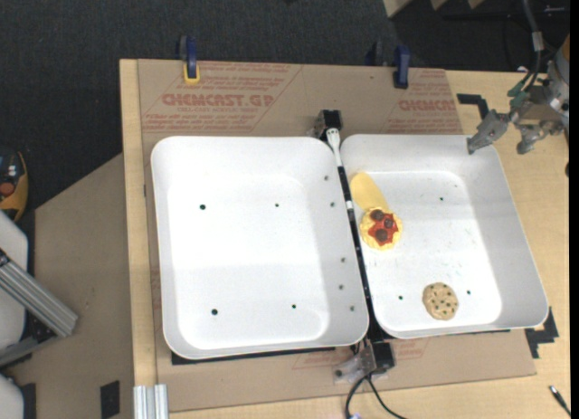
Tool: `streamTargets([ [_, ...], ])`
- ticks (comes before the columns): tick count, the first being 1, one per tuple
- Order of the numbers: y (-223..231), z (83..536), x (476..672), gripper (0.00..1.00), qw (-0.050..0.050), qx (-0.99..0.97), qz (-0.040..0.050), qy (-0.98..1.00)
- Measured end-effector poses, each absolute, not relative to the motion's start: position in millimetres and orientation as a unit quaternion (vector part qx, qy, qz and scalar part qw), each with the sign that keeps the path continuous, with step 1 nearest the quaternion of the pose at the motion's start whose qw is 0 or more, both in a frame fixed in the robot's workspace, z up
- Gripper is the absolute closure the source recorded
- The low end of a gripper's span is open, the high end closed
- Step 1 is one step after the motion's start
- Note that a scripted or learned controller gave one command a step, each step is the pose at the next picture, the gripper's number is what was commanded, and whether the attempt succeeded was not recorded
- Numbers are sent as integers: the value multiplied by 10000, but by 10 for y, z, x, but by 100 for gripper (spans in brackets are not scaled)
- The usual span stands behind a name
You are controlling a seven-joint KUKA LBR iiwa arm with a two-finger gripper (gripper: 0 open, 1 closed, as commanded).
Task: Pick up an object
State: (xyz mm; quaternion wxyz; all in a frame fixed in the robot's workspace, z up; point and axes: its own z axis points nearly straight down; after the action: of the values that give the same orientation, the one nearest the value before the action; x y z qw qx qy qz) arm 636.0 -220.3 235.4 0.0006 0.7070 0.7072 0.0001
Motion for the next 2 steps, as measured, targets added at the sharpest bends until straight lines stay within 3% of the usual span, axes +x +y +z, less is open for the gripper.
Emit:
streamTargets([
  [1,-978,2699,6225,0,-11,7028,23,7113],
  [2,174,2287,6325,0,-39,7026,2,7116],
])
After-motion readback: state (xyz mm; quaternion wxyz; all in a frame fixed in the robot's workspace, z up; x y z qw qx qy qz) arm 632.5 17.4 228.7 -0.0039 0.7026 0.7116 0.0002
